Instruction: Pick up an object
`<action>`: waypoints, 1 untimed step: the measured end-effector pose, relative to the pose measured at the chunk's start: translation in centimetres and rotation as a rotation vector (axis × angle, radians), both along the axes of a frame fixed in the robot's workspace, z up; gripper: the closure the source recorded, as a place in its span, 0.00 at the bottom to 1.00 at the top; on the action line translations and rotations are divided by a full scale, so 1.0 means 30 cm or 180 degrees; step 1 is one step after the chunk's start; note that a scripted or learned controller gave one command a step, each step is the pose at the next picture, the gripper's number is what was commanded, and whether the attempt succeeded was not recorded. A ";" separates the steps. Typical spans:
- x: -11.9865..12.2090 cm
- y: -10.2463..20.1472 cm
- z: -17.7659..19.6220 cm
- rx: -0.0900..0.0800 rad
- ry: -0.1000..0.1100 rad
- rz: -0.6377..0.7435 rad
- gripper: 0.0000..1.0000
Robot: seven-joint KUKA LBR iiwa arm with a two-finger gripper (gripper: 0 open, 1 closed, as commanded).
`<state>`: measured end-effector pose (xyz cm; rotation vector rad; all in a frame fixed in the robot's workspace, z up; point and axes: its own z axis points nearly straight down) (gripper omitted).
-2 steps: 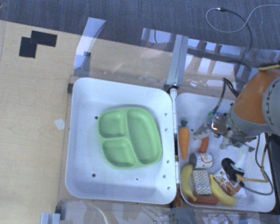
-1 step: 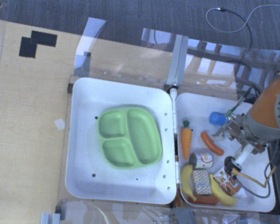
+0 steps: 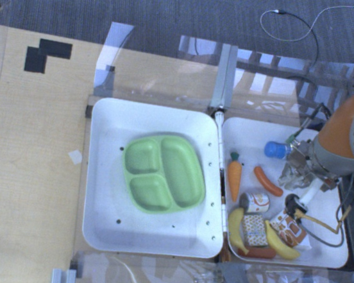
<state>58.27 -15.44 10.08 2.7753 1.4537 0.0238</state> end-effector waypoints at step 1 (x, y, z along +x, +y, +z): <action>-0.209 0.093 0.277 0.0001 0.0043 0.0179 1.00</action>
